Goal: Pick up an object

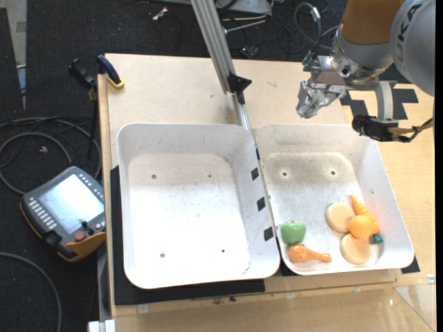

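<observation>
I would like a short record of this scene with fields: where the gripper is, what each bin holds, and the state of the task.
gripper: above the far edge of the right bin, nothing seen between its fingers
right bin: holds toy food clustered in its near part
items: green apple, orange drumstick, two pale round slices, orange fruit
left bin: bare white floor with dark specks
task state: no object picked up yet

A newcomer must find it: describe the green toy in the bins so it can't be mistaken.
Look in the right bin, at its near left corner. The green apple sits there by the dividing wall, just above an orange drumstick-shaped toy. It is the one green piece among orange and cream ones.
</observation>
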{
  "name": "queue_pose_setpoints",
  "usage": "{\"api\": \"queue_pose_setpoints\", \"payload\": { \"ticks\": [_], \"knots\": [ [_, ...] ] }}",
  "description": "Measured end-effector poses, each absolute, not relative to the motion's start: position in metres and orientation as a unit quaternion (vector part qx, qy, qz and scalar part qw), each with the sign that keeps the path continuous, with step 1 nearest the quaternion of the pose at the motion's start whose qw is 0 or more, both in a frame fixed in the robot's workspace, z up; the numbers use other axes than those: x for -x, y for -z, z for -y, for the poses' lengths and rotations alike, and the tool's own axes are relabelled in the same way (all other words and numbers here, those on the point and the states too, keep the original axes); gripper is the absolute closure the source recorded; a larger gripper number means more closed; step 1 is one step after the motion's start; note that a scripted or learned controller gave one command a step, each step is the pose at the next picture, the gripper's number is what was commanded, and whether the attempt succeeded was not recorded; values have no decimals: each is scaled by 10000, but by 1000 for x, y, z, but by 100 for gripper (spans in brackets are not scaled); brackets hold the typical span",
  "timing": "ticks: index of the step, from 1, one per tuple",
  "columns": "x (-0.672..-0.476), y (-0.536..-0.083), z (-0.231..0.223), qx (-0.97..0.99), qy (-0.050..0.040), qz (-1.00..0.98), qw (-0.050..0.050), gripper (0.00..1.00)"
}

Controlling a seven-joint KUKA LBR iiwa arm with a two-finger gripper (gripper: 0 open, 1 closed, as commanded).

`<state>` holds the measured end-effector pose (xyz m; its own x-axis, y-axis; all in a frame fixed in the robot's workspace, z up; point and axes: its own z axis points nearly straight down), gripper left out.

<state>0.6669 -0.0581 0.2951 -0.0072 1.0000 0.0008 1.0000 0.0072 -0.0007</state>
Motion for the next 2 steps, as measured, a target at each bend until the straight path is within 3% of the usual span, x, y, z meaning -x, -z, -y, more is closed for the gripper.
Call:
{"api": "queue_pose_setpoints", "payload": {
  "ticks": [1, 2],
  "knots": [
    [-658, -270, 6, 7043, -4, 7099, 15, 100],
    [-638, -252, -41, 7074, 0, 7068, -1, 100]
  ]
}}
